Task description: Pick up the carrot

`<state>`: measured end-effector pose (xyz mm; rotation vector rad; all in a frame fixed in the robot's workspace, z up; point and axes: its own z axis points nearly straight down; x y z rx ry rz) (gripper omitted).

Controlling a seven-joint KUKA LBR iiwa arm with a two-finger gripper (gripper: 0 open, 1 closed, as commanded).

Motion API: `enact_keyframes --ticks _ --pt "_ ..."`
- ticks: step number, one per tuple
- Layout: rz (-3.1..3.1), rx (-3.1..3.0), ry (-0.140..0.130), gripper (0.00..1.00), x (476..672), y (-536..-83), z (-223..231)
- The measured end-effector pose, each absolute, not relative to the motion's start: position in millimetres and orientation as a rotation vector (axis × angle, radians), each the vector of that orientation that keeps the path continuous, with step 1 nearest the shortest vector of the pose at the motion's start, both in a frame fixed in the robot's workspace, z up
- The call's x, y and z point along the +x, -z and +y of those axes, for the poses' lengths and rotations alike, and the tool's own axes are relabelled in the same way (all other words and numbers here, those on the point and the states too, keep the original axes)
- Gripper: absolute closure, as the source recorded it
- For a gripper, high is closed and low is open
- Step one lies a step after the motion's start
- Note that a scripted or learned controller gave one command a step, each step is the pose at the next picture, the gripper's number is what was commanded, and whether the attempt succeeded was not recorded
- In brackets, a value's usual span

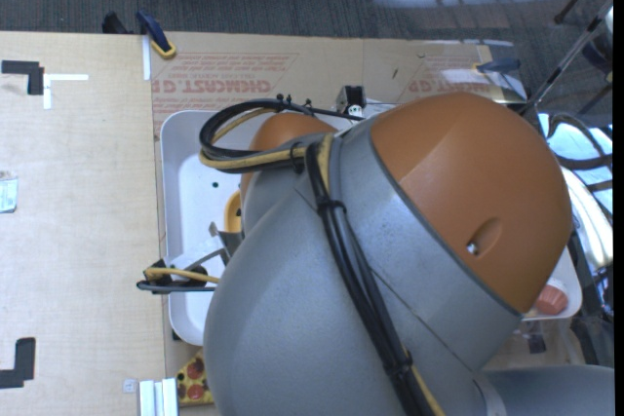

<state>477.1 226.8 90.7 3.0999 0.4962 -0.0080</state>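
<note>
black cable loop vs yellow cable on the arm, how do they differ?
The black cable arcs in a wide loop above the white bin, standing free of the arm; the yellow cable lies flatter and thinner beneath it. Black continues down the grey shell; yellow ends near the orange band. Both run along the arm.

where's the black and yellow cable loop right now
In the camera view the black and yellow cable loop arches over the upper left part of the white bin, just left of the big grey and orange arm.
</note>
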Motion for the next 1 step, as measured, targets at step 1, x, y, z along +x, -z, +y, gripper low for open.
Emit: enact_keyframes --ticks 1 --pt "0.497 3.099 0.012 1.0 477.9 -99.2 225.0"
